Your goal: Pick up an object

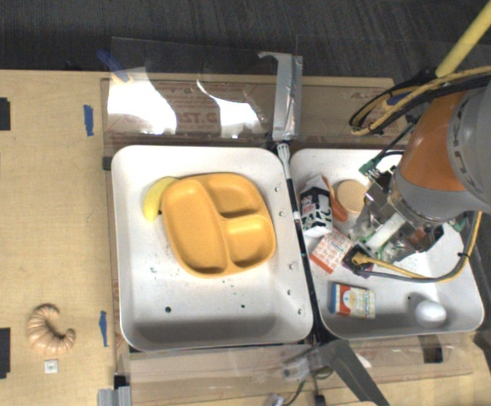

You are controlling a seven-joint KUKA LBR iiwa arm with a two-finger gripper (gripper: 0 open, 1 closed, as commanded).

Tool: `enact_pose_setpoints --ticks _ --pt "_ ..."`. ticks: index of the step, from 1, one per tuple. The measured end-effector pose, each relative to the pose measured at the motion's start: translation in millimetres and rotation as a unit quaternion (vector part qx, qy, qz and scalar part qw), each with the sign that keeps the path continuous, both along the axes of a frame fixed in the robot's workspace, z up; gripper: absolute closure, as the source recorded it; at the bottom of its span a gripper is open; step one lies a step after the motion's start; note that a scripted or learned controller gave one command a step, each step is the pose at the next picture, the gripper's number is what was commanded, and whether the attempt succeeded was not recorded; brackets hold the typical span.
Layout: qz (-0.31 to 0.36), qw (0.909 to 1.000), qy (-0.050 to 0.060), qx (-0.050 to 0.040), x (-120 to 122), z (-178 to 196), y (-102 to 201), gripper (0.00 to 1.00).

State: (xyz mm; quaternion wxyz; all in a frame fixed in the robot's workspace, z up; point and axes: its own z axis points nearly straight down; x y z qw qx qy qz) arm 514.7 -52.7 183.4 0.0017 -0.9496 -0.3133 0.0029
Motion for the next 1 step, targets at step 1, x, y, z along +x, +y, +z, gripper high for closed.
enact_pose_setpoints --ticks 1 --pt "-0.005 1.0000 -0.005 0.0002 -34.2 114.3 23.6 1.00"
